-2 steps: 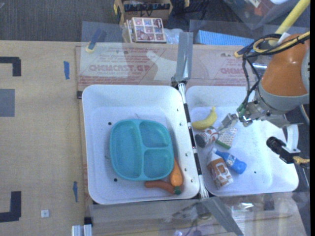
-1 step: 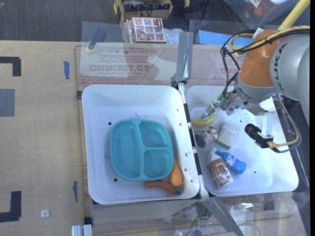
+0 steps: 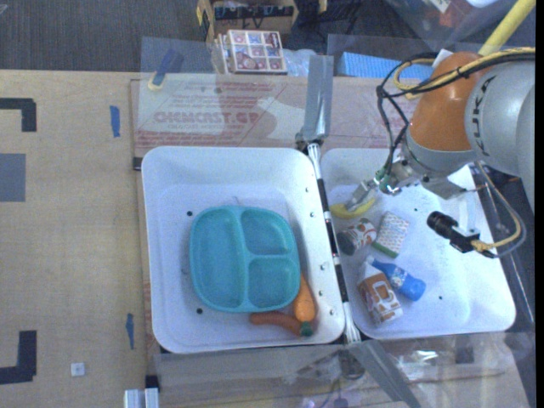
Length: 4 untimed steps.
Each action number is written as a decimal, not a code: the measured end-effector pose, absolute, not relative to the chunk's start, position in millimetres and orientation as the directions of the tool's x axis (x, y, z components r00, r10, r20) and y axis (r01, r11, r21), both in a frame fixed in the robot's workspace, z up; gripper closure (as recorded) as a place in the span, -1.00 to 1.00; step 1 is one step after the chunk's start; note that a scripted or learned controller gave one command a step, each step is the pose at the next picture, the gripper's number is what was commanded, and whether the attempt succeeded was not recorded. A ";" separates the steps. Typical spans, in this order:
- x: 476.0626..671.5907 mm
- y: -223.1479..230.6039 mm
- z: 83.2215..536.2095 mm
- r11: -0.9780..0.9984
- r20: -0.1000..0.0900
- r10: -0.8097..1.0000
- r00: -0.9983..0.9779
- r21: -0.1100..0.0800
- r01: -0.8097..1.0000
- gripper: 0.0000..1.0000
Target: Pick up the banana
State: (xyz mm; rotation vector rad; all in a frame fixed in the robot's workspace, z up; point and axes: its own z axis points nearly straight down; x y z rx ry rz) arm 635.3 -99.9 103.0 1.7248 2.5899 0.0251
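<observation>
The banana [image 3: 354, 204] lies yellow and curved in the right bin [image 3: 476, 313], close to its left wall in the upper part. My gripper [image 3: 380, 183] hangs under the orange wrist band, right at the banana's upper right end, touching it or just above it. Whether the banana is gripped cannot be made out from this slant.
Below the banana lie a small can [image 3: 360, 235], a checked packet [image 3: 392, 232], a blue bottle [image 3: 400, 281] and a brown carton [image 3: 380, 300]. The left bin [image 3: 170, 185] holds a teal divided plate [image 3: 245, 258] with a carrot [image 3: 278, 320] and an orange piece [image 3: 305, 303] beside it.
</observation>
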 end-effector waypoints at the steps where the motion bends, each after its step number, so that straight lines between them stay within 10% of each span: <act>1: 636.9 -100.7 114.6 0.384 -0.018 0.923 -0.383 0.036 0.923 1.00; 2: 637.2 -101.1 115.6 0.384 -0.019 0.923 -0.383 0.037 0.923 -1.00; 3: 615.3 -103.6 87.8 0.379 -0.003 0.925 -0.379 0.005 0.925 -1.00; 4: 665.3 -102.6 86.1 0.242 0.001 0.970 -0.242 -0.008 0.970 -1.00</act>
